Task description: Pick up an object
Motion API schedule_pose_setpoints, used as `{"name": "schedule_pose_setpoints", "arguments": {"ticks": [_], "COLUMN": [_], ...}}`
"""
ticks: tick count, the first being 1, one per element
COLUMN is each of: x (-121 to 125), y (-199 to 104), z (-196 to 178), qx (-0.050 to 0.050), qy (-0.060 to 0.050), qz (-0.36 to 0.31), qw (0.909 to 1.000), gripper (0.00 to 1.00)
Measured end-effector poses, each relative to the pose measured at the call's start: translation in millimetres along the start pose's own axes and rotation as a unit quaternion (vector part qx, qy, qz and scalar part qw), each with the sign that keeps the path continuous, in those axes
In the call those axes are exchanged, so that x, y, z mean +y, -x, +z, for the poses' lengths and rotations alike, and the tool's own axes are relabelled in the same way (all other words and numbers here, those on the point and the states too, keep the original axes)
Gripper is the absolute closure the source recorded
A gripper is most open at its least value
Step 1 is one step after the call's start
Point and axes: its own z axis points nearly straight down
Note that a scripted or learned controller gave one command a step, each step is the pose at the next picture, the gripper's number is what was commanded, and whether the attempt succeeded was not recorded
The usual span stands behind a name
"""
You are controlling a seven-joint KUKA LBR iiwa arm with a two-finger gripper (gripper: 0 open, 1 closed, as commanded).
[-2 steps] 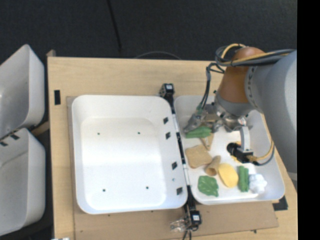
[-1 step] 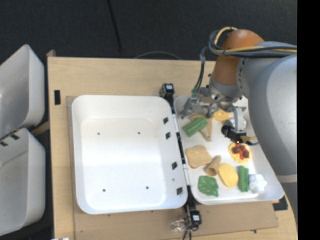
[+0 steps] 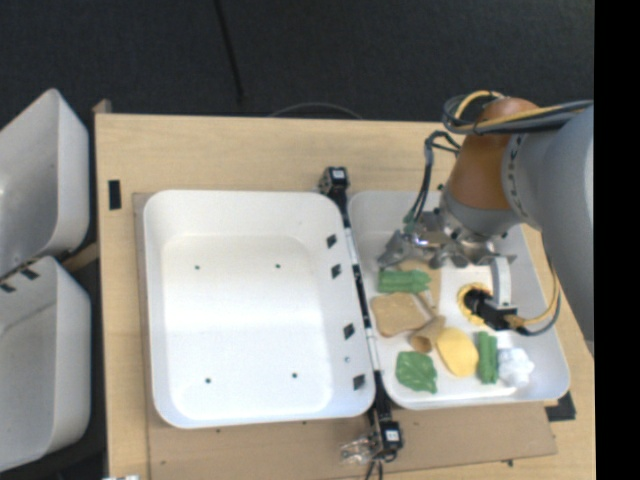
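My gripper hangs low over the far half of the right bin, just above a flat green piece. Nearer the camera lie a tan flat piece, a small tan cone-like piece, a yellow rounded object, a green lumpy object, a narrow green strip and a white crumpled object. Nothing shows between the metal fingers, and whether they touch the green piece I cannot tell.
The left bin lies beside the right one, divided by a ridge with black clips. The grey arm with its orange band comes in over the right bin's far right side. White blocks stand off the bench at left.
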Motion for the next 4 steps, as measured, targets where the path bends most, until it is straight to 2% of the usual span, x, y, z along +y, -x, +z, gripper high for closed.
{"name": "schedule_pose_setpoints", "arguments": {"ticks": [1,2,3,4], "x": [53.5,-23.7,-33.2,15.9], "y": [13.8,50.5,8.2,-8.2], "z": [2.4,-0.1,-0.5,1.4], "qx": [0.001,0.0,-0.002,0.001], "qy": [0.0,0.0,0.002,0.0], "qz": [-0.003,0.001,-0.002,-0.003], "qw": [1.0,1.0,1.0,1.0], "gripper": [0.0,0.0,0.0,0.0]}}
